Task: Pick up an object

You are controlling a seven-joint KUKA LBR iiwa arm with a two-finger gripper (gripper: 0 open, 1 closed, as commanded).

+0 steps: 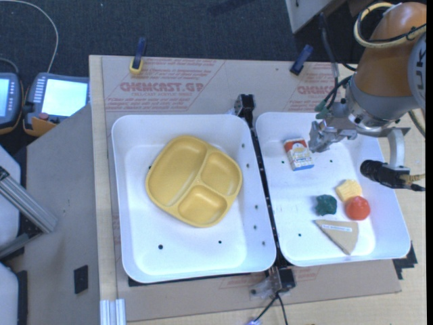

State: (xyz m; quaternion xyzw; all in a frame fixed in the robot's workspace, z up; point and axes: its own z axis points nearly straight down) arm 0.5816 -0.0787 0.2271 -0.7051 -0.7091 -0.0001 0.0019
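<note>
Now, small carton (298, 154) lying flat, long axis up-down, beside gripper (321, 141)

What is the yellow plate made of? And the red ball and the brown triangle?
The yellow plate looks like smooth moulded plastic: one even colour, soft shine, rounded compartments. The red ball seems to be glossy plastic, likely a toy tomato, judging by the bright spot on it. The brown triangle looks matte, perhaps plastic or foam toy food; the view leaves that open.
</note>
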